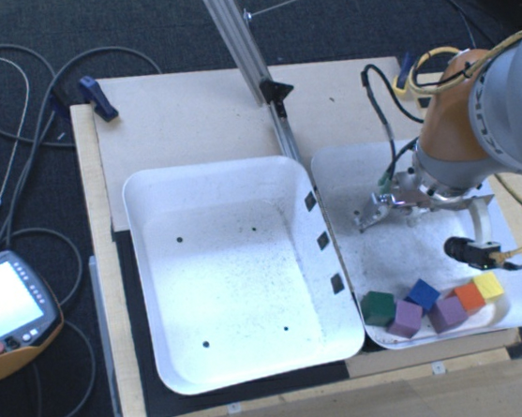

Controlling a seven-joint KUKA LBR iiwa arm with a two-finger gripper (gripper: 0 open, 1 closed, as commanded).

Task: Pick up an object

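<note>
Several small blocks lie in a row along the near edge of the right bin [385, 258]: a green one [379, 307], a purple one [408, 317], a blue one [423, 293], a mauve one [449, 313], an orange one [469, 298] and a yellow one [488, 286]. My gripper [375, 213] hangs over the middle of the right bin, reaching leftward from the grey and orange wrist [450, 132]. It is well behind the blocks and touches none of them. Nothing shows held in it.
The left bin [221, 264] sits beside the right one, with black clips on the wall between them. A black plug and yellow cable [474, 250] hang just behind the yellow block. A slanted metal pole [238, 36] rises behind the bins.
</note>
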